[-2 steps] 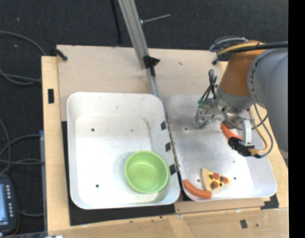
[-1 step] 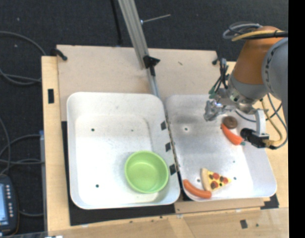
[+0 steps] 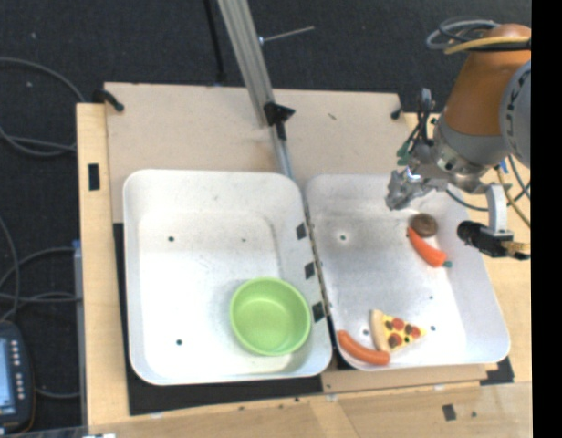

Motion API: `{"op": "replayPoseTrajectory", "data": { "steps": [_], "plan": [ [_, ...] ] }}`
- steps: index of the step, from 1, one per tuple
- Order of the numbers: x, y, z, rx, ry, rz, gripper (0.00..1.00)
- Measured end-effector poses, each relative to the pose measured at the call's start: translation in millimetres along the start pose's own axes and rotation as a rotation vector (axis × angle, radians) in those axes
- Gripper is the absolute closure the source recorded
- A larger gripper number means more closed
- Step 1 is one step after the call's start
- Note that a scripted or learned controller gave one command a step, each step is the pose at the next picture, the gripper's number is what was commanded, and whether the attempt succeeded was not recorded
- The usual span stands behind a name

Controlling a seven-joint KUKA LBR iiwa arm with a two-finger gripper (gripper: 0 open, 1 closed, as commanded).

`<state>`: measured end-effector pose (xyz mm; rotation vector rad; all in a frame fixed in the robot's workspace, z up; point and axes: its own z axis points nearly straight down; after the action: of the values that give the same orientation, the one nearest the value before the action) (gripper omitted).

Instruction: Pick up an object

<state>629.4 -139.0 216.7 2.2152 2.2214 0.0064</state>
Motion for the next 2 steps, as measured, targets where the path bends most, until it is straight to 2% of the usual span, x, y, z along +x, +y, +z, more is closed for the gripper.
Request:
{"op": "replayPoseTrajectory", "data": {
  "steps": [1,2],
  "plan": [
    [49,-16,5,0.006,0.001,-0.003,1.0],
    [109,-30,-6,0.005,0.003,-0.006,1.0]
  ]
}}
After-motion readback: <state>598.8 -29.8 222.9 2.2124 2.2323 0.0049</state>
